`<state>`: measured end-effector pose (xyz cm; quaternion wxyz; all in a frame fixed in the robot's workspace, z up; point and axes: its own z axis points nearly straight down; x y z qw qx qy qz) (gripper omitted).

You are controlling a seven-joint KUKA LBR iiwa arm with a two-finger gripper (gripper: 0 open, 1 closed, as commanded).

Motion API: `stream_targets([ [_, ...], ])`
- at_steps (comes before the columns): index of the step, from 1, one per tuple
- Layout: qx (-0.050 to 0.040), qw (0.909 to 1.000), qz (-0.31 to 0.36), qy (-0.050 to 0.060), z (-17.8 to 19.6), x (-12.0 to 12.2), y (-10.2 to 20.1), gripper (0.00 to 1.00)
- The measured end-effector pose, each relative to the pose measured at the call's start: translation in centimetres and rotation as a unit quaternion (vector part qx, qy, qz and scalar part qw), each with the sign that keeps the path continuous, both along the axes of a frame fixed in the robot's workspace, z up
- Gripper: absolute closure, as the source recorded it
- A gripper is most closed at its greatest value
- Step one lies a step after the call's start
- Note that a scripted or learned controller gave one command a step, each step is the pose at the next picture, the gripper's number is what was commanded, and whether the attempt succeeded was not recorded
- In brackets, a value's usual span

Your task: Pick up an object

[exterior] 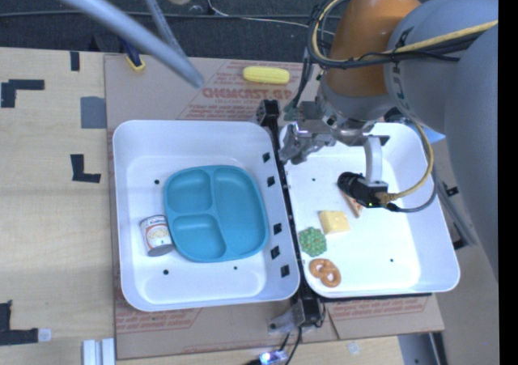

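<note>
Bulky grey arm (457, 56) with rounded orange band (368, 27) above the wrist. Yellow and black cables (421, 173) looped around it. Silvery metal hand (303, 143) beneath a dark housing.

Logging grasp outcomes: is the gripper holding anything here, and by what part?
Nothing visibly held. The gripper sits over the right bin's upper left corner, apart from the cheese, broccoli and pretzel.

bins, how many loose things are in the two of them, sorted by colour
Blue: 1, the divided plate
Yellow: 1, the cheese block
Green: 1, the broccoli piece
Brown: 1, the pretzel
Grey with a label: 1, the can
Total: 5
</note>
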<state>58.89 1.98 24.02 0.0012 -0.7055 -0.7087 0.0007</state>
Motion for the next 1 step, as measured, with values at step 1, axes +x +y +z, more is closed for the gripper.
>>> stream_targets([
  [1, -0.0001, 1.0, 0.001, 0.0, -1.48, -1.07, 5.1, 1.0],
])
